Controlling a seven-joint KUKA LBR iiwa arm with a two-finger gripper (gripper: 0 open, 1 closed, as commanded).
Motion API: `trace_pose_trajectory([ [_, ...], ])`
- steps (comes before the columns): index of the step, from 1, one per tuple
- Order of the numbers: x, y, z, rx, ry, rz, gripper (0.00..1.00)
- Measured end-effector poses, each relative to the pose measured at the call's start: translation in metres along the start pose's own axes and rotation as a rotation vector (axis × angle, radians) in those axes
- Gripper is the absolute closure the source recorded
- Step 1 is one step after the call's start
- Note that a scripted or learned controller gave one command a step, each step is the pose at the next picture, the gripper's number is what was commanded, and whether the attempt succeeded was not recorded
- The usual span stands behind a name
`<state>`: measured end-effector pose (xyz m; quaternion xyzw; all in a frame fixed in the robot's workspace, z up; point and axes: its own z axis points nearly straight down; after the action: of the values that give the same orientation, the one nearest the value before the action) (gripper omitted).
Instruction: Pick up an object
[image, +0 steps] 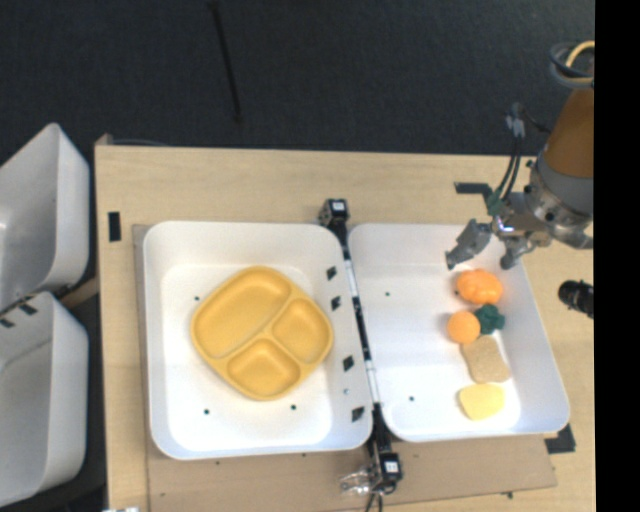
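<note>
Both bins, the left bin (170, 420) and the right bin (420, 300), are plain white on a pale wood-coloured surface (220, 180). The divided plate (262, 332) is yellow-orange; in the right bin lie two orange pieces (479, 287) (463, 327), a dark green piece (490, 319), a tan slab (487, 360) and a pale yellow piece (482, 402). The tool (487, 246) is grey metal under an orange band (572, 140)
</note>
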<state>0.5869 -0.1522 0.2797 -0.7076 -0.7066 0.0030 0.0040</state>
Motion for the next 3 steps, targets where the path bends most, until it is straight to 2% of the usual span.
trace_pose_trajectory([
  [1,0.0,0.002,-0.006,-0.011,-0.001,-0.002,0.0],
  [3,-0.003,-0.002,0.081,-0.007,-0.004,0.002,0.0],
])
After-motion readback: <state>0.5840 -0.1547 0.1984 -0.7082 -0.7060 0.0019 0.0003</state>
